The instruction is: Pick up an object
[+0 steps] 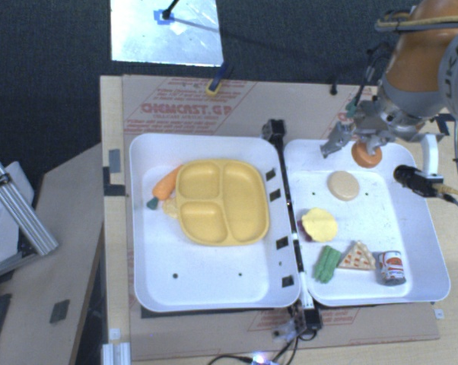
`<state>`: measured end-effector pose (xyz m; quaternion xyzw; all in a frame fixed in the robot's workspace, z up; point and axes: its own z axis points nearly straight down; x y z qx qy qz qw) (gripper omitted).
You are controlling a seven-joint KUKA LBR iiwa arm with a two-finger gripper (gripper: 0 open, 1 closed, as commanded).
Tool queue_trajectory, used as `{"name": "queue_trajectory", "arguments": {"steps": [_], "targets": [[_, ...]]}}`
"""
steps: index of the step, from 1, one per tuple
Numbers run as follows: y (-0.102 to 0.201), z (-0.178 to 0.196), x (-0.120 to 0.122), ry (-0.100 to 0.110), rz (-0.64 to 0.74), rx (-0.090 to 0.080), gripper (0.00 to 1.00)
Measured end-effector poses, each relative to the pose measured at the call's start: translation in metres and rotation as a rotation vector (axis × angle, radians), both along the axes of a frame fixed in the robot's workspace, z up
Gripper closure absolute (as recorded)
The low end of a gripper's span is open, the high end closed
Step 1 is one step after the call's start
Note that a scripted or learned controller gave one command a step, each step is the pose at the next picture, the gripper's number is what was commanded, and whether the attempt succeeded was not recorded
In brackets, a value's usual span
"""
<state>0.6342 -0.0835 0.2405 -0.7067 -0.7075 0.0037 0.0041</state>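
Claw [349, 138] hovers just left of orange piece [367, 155].

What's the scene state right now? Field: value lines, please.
left bin: yellow divided plate, toy carrot at its left edge
right bin: orange round piece, beige disc, yellow piece, green piece, pizza slice, small can
gripper: above right bin's far edge, beside orange round piece
grasp: none visible
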Motion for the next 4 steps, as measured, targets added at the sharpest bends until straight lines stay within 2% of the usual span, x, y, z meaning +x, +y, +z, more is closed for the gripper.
{"name": "queue_trajectory", "arguments": {"steps": [1,4], "targets": [[0.000,0.008,0.002,-0.012,0.002,-0.001,0.00],[-0.004,-0.139,0.015,-0.013,0.000,-0.001,0.00]]}}
